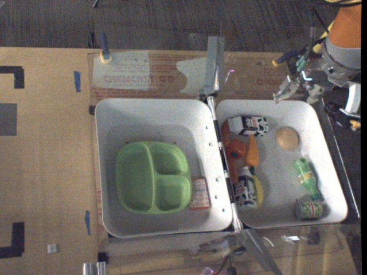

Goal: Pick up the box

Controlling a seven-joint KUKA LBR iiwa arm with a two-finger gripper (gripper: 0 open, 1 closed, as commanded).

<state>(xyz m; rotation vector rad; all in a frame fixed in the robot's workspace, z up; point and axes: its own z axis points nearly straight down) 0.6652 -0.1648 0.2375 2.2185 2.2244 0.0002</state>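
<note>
Though small, box (199, 193) lengthwise near-vertical

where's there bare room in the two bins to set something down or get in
Left bin: bare floor behind the green tray and along its left wall. Right bin: open patch mid-floor between bun, green bottle and banana. Crowded along the divider, where the small box hugs the tray.

Single fixed camera, mounted above the bench (46, 153), looking down at a slant. Far enough back to take in both white bins: left bin (109, 119), right bin (321, 125), and dark floor beyond the bench's far edge. Arm (344, 33) enters at upper right corner.
</note>
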